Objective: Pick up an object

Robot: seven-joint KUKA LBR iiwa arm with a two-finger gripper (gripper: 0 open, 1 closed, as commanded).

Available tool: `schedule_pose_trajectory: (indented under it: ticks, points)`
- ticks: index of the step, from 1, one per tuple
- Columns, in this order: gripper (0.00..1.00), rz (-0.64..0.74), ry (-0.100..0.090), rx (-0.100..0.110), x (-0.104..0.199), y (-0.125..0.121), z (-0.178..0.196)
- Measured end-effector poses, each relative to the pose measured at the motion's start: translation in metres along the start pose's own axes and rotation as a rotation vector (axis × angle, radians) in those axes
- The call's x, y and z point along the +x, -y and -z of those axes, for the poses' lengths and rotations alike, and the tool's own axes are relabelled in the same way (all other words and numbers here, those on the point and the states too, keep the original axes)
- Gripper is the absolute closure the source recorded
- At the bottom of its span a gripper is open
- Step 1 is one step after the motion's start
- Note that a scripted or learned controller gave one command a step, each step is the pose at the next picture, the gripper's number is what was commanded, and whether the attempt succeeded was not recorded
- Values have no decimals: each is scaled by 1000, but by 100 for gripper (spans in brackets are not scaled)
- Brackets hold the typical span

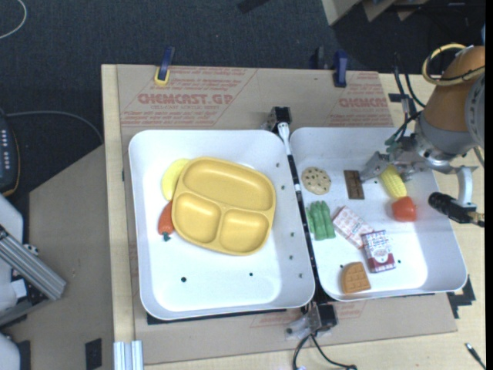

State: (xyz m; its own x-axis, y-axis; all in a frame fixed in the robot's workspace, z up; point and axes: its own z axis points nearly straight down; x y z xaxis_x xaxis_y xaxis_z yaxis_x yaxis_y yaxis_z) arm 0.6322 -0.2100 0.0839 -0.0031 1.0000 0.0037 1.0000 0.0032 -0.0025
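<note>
Below, cardboard bench (231, 91), dark carpet (115, 14).

This is a robotics lab or test cell. A brown board (231, 99) printed with a maker's name is clamped at its far edge by a yellow clamp (163, 68) and a blue clamp (340, 68). Cables (323, 353) trail off the near edge, aluminium framing (31, 264) stands at left, and dark carpet (115, 21) covers the floor.

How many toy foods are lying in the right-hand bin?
8: cookie, brown bar, corn, tomato, green beans, pink wafer, red packet, toast. The gripper may hide more.
</note>
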Motion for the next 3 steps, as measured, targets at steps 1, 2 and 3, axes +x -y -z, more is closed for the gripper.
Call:
schedule_pose_trajectory:
  ticks: [1,2,3]
  points:
    - [100,1,3,-4,-1,-1,12]
    - [100,-2,6,-9,-4,-5,57]
    - [100,-2,6,-10,3,-2,105]
